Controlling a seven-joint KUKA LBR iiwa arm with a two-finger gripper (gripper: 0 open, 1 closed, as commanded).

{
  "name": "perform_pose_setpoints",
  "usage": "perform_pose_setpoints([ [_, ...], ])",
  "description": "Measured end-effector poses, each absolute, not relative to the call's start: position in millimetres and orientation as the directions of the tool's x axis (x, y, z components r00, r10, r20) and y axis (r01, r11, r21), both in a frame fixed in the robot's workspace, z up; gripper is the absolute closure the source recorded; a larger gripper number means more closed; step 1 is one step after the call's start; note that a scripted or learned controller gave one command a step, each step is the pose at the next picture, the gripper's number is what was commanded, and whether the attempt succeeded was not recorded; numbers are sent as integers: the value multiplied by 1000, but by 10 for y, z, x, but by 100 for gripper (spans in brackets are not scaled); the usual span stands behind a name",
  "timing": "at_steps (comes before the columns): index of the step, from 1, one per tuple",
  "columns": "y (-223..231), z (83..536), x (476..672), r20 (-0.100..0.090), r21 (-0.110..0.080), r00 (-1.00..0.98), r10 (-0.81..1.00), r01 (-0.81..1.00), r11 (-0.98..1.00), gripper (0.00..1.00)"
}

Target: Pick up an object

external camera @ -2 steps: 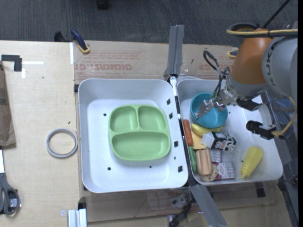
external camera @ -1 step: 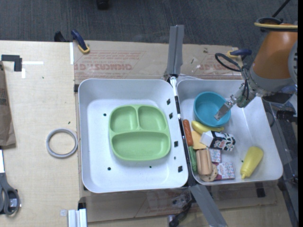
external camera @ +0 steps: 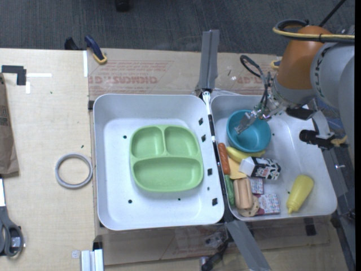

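1. Dark carpet runs behind a pale wooden worktop point(external camera: 45, 123) carrying two shallow white bins; the left bin point(external camera: 107, 168) holds a green divided plate point(external camera: 166, 158).
2. My landmark is the blue bowl point(external camera: 249, 132) near the back of the right bin point(external camera: 316, 208). The gripper point(external camera: 248, 122) hangs right over it, tips down near the bowl's inside; whether the jaws are wide or narrow I cannot tell from here.
3. In front of the bowl lie a small carton point(external camera: 260, 168), a carrot point(external camera: 224, 158) and a bread-like piece point(external camera: 243, 192); a yellow bottle point(external camera: 300, 192) sits in front of the bowl and towards the arm's side.
4. The bowl looks to be the target. I'd pinch one wall, one finger inside and one outside, not the round middle.
5. Lift straight up, slowly; a smooth rim could slip.
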State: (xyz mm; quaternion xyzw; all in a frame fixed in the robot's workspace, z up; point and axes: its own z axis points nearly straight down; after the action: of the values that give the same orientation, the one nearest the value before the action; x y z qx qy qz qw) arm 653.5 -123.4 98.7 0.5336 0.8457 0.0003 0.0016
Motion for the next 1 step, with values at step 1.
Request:
perform_pose_setpoints([
  [1, -1086, 955, 6403, -5, 6, -290, 957, 957, 290, 0],
])
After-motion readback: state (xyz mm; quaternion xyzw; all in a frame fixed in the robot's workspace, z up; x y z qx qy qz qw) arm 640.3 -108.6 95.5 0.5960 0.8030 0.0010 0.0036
